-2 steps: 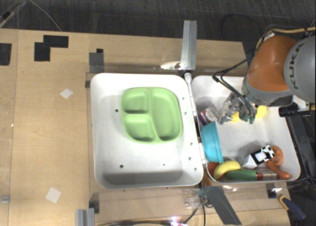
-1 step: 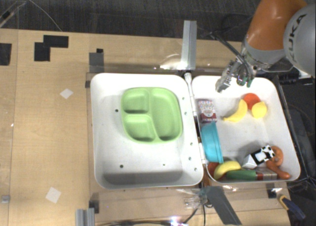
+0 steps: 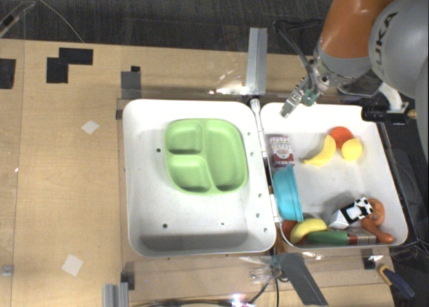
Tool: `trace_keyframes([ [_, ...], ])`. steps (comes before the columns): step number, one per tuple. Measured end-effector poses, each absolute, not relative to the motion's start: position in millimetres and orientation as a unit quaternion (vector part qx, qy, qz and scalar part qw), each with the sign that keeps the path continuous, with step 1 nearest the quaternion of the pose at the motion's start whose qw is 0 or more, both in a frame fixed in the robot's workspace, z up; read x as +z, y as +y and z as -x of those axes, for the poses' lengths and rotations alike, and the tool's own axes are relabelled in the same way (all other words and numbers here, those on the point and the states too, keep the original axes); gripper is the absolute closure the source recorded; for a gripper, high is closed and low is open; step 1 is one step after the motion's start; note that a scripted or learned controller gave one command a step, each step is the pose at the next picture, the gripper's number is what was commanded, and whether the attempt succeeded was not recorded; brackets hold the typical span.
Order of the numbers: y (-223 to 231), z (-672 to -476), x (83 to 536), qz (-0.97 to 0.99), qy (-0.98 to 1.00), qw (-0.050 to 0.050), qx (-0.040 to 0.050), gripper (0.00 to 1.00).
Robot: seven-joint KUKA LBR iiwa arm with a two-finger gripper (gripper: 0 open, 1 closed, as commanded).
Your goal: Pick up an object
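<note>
Overhead, pincer (image 3: 289, 108) above right bin's (image 3: 375, 114) far-left corner.

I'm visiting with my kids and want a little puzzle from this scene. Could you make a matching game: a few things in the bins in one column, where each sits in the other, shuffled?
Things:
1. green divided plate
2. blue bowl
3. small carton
4. claw

Places:
A. on its edge against the right bin's left wall
B. above the right bin's far left corner
C. lying in the middle of the left bin
D. in the right bin, just beyond the blue bowl

Pairs: 1-C, 2-A, 3-D, 4-B
</note>
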State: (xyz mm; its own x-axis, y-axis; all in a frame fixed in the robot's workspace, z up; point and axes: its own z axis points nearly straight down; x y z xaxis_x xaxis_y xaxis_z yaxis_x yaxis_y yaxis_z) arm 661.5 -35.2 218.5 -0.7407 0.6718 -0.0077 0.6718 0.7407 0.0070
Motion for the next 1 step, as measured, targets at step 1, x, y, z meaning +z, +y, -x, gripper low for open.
trace_keyframes([
  [1, -34.2, -663.6, 231.5, -0.356, 0.934, 0.009, 0.0027, 1.00],
])
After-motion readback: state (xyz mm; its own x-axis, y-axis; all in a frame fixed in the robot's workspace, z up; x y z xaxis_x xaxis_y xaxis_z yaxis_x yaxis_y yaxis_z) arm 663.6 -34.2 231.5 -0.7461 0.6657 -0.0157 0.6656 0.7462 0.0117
